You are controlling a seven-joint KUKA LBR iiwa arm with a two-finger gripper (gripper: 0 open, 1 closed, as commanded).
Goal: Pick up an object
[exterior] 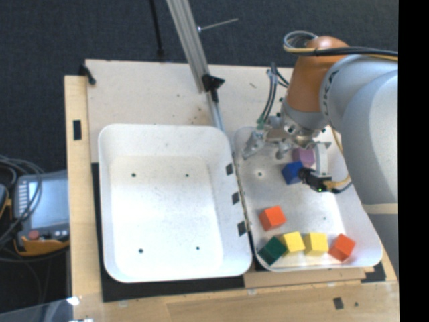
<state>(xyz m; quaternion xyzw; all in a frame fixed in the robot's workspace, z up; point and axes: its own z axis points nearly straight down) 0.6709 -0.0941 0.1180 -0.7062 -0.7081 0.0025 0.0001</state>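
Note:
My gripper [265, 147] hangs over the far left part of the right bin [315, 210], below the orange wrist band. Its fingers stand apart and open, with nothing between them. A blue block [291, 173] lies just to the right of and nearer than the gripper. A purple block [306, 156] sits behind the blue one, partly covered by the wrist. Further toward the front lie an orange block [272, 217], two yellow blocks [293, 241] [317, 242], a green block [273, 250] and a red-orange block [342, 246].
The left bin [167, 200] stands beside the right one, their walls touching. A slanted aluminium rail [191, 42] rises behind the bins. Cables [322, 180] trail from the wrist over the right bin. A monitor [40, 203] sits off the bench at the left.

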